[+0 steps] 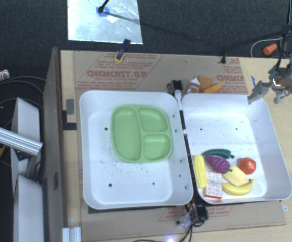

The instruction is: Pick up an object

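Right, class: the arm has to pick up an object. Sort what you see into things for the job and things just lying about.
For the job:
gripper
corn
banana
tomato
purple grapes
right bin

Lying about:
green divided plate
left bin
silver sheet

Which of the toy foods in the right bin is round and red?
The tomato, beside the banana; the other foods there are long or yellow, green, purple.

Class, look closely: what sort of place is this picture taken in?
Probably a robotics lab: a gripper hangs over two white bins, toy food sits in one, and loose cables trail nearby.
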`<state>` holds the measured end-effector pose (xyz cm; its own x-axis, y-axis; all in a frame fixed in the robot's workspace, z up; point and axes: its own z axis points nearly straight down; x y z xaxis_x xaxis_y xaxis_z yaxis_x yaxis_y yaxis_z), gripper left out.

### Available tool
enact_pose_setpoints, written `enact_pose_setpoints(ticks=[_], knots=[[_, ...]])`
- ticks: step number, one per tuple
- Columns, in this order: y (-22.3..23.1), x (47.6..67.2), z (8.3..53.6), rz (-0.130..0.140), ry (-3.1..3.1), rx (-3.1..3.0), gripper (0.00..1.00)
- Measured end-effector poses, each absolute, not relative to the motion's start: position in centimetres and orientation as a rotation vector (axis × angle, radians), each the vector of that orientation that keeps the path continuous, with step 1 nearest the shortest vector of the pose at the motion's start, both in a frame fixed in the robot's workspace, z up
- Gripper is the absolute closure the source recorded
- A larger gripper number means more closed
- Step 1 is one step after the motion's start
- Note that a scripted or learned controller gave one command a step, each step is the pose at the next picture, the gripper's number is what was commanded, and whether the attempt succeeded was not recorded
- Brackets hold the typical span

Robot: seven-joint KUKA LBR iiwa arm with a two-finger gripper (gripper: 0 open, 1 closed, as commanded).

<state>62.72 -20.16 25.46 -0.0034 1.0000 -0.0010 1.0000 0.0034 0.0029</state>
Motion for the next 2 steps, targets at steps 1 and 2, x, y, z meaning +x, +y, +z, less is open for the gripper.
enact_pose_setpoints(ticks=[1,2], knots=[[-15.6,55.0,17.2,-0.007,2.232,2.228,0.00],[-8.7,53.0,9.1,-0.001,2.235,2.217,0.00]])
